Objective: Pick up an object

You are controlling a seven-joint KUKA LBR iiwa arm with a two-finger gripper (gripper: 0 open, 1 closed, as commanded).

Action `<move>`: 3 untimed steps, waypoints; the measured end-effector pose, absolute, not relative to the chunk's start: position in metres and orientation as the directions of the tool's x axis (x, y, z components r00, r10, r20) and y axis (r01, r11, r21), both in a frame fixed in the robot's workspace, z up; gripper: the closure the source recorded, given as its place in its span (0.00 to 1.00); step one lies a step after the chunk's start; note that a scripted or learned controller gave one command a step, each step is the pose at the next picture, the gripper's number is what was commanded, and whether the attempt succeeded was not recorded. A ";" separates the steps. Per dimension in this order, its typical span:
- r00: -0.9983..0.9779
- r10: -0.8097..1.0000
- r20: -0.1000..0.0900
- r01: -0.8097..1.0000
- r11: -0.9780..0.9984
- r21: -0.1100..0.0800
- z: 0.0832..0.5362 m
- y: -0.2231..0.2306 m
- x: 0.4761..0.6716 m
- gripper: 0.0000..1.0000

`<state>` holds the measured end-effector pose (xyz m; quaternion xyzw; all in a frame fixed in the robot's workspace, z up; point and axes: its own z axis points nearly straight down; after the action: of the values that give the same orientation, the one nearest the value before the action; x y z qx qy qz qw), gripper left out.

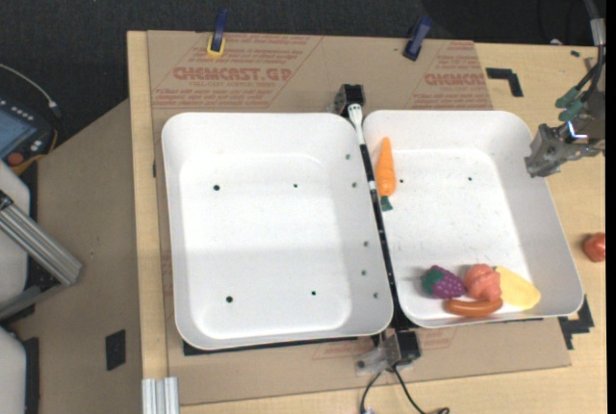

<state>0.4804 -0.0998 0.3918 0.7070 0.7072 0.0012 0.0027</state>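
Note:
An orange toy carrot (385,168) with a green tip lies against the left wall of the right bin (481,210). In that bin's front corner sit purple grapes (443,283), a red-orange fruit (484,280), a yellow piece (520,291) and a red sausage-shaped toy (473,307), all bunched together. My gripper (549,152) hovers at the right bin's far right rim, well apart from all the toys. Nothing shows between its fingers.
The left bin (269,229) lies beside the right one on a cardboard sheet (289,65) held by two clamps. A small orange object (594,247) rests on the bench right of the right bin. Cables run at the front edge.

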 end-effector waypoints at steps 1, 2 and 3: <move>-0.002 1.000 0.002 1.000 0.002 -0.009 0.321 -0.074 0.479 1.00; 0.001 1.000 0.000 1.000 -0.001 0.000 0.326 -0.076 0.479 0.00; -0.006 1.000 0.001 1.000 0.006 0.022 0.510 -0.023 0.480 0.00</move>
<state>0.4804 -0.0235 0.5096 0.7049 0.7092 0.0082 0.0077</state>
